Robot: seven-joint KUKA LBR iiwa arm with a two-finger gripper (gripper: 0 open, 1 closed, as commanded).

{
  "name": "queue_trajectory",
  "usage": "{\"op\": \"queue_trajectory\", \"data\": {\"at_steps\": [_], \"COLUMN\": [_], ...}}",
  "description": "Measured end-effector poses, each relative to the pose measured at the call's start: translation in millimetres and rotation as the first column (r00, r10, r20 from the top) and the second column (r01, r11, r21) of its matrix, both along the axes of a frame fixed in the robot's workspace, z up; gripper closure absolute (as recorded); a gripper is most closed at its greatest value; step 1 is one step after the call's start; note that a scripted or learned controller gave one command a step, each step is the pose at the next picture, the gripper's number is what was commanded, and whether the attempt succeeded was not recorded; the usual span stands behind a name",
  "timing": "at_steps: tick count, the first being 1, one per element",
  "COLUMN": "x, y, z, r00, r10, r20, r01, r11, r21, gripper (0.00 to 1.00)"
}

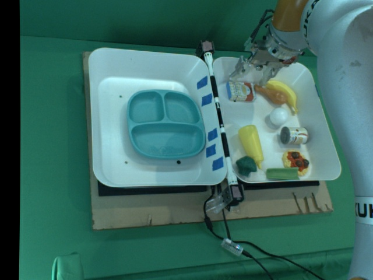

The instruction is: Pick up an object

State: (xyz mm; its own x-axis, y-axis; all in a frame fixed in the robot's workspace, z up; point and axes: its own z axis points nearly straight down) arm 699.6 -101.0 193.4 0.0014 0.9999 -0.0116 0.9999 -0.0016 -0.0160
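My gripper (254, 73) hangs over the far left part of the right bin (326, 156), fingers spread open with nothing between them. Just below and in front of it lies a small white carton with an orange and blue label (240, 90). Right of the carton are an orange carrot-like piece (273, 94) and a yellow banana (287, 94). A white ball (278, 116), a small can on its side (293, 135), a yellow bottle (251, 142), a green broccoli (246, 165), a cucumber (282, 173) and a pizza slice (296, 161) lie nearer the front.
The left bin (111, 156) holds a teal divided plate (166, 124). A black-and-white bar with blue tape tabs (218, 118) runs between the bins. Cables (233, 247) trail off the front of the cardboard base. The grey arm (349, 98) comes down the right side.
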Motion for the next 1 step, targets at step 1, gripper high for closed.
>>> {"op": "queue_trajectory", "data": {"at_steps": [1], "x": [0.0], "y": [-0.4], "z": [-0.1], "r00": [1.000], "r10": [0.000], "r20": [0.000], "r01": [0.000], "r11": [1.000], "r21": [0.001], "gripper": [0.00]}}
